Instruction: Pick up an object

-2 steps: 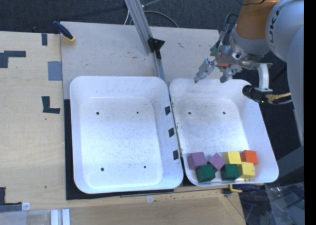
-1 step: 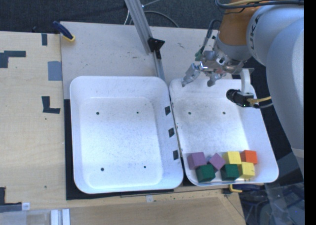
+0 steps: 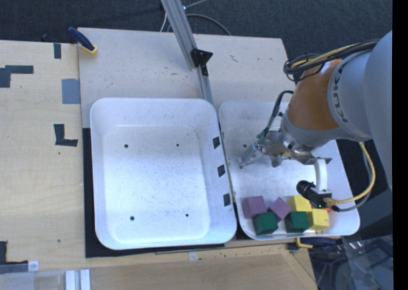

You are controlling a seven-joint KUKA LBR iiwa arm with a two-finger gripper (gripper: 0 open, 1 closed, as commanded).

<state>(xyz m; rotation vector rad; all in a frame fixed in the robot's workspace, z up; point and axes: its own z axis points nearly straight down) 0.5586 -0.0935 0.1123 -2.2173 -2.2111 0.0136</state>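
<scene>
Blocks lie bunched at the near end of the right bin: a mauve block at the left of the group, a dark green block just in front of it and touching it, a second mauve block set at an angle beside them, then another green block, and two yellow blocks, one behind that green one and one at the far right of the row near the bin's rim. The gripper hangs over the middle of the same bin, well apart from the blocks and farther from the camera than they are; its thin fingers point toward the left, and nothing sits between them. They look spread a little, though at this size the gap is hard to make out. The grey arm with its orange band comes in from the right above the bin. The left bin stands just beside the right one, their rims touching. A grey metal bar slants down from the top to the bins' shared edge.
</scene>
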